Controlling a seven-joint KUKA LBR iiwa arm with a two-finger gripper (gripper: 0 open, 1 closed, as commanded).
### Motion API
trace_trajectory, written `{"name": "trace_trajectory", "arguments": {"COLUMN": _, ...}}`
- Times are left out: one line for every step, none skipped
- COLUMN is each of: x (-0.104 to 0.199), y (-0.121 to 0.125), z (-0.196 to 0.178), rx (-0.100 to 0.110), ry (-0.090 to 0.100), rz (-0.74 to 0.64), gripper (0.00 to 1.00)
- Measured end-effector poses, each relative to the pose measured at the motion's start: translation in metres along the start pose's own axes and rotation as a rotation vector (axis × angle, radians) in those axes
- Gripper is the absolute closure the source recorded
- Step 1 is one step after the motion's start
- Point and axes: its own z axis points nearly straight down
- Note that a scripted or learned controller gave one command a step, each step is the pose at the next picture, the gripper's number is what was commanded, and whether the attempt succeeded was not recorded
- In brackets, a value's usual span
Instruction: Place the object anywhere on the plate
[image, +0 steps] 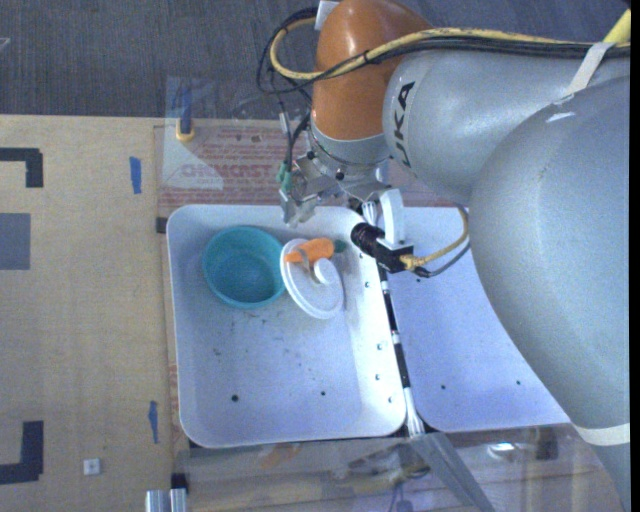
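From my seat I read the orange object (312, 250) as lying across the white plate (318, 290), on the plate's upper part at about eleven o'clock, with a pale piece just below it that may belong to it (too small for me to name it better than that). It rests on the plate, which is why I judge the placing as probably done, or very nearly.

The plate sits in the left bin (270, 390), touching or just beside the teal bowl (243, 265) at its nine o'clock. The bowl looks like a bystander, so I'd keep clear of it.

The gripper (297, 207) hangs at the bin's far edge, at twelve o'clock from the plate and apart from the orange piece. I cannot tell how its tool end stands, since the wrist and cabling crowd that spot. The arm (520, 150) spans the right bin (470, 370), reaching over to the left one.
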Motion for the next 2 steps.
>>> {"name": "trace_trajectory", "arguments": {"x": 0.0101, "y": 0.0065, "z": -0.1999, "rx": 0.004, "ry": 0.002, "rz": -0.168, "gripper": 1.00}}
{"name": "trace_trajectory", "arguments": {"x": 0.0110, "y": 0.0066, "z": -0.1995, "rx": 0.004, "ry": 0.002, "rz": -0.169, "gripper": 0.00}}
